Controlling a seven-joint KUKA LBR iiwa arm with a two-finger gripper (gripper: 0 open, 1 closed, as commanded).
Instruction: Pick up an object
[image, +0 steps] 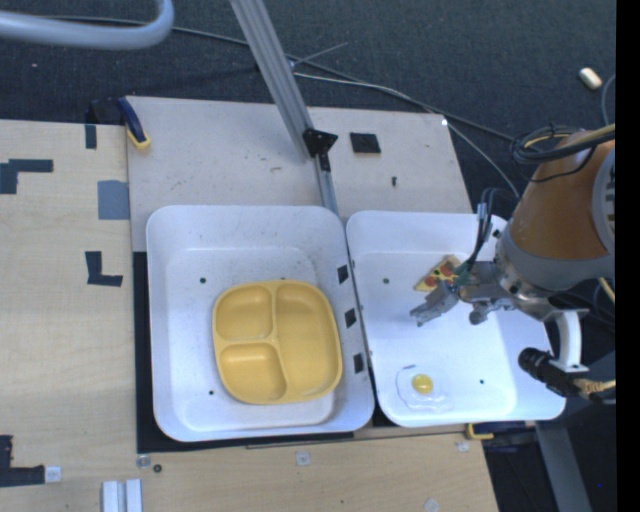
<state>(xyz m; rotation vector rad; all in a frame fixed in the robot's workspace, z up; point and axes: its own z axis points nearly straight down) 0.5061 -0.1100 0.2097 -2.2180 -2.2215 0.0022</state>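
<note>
Your target candidates sit in the right bin (400, 240). The small multicoloured object (441, 273), yellow with red and dark parts, lies near the bin's centre, just off the gripper's tip. Its long axis looks to run roughly 1 to 7 o'clock, but it is too small and partly hidden for you to say which end leads.

At 6 o'clock from it, near the bin's front wall, you have a fried-egg toy (420, 386): a pale flat white with a round yellow yolk. It is close to round, so no clear long axis.

The gripper (433, 308) hangs over the bin's middle, its fingers reaching out toward 8 o'clock from the wrist. You cannot tell whether they are parted or closed, and nothing is seen between them.

The arm (565, 215), orange band above grey wrist, enters from 3 o'clock.

In the left bin (180, 250), a yellow three-compartment plate (277, 340) lies flat, its long axis about 11 to 5 o'clock.
</note>
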